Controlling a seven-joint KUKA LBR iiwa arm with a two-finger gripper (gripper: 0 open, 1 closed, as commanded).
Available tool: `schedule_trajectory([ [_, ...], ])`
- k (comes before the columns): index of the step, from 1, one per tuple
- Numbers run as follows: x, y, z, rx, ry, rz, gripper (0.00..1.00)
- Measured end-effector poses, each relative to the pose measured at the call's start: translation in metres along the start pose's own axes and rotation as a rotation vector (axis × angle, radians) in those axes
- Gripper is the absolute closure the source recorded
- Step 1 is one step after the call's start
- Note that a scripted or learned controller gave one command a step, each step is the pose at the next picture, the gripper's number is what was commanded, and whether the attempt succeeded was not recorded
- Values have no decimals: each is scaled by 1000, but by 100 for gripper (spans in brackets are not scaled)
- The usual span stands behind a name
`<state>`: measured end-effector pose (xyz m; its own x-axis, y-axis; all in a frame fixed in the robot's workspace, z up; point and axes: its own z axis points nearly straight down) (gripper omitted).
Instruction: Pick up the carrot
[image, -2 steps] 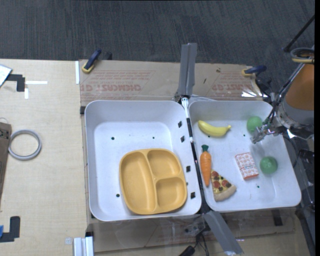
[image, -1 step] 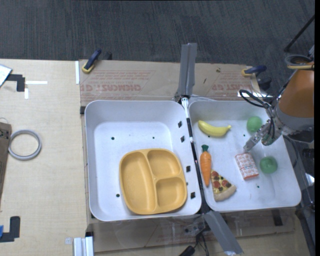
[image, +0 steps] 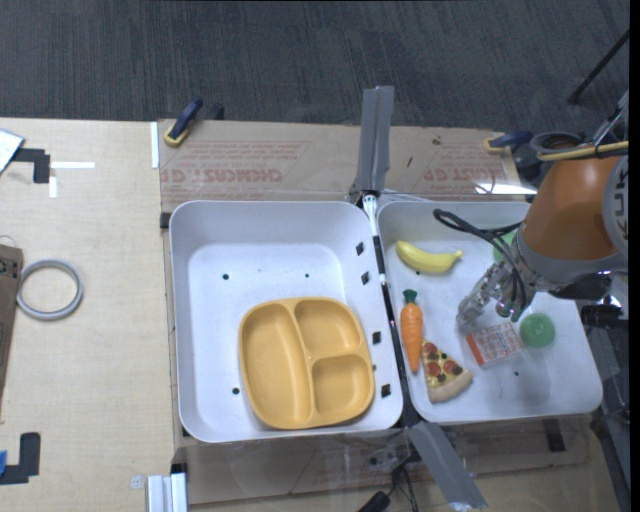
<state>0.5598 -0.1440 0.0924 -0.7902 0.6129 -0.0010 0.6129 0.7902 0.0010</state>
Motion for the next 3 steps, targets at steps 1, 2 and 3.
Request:
schedule_trajectory([
  [1, 43, 25, 1, 1, 1, 60, 100],
  [2, -30, -5, 0, -1, -3, -365, 100],
  [3, -18, 72, 0, -2, -4, -469, 100],
])
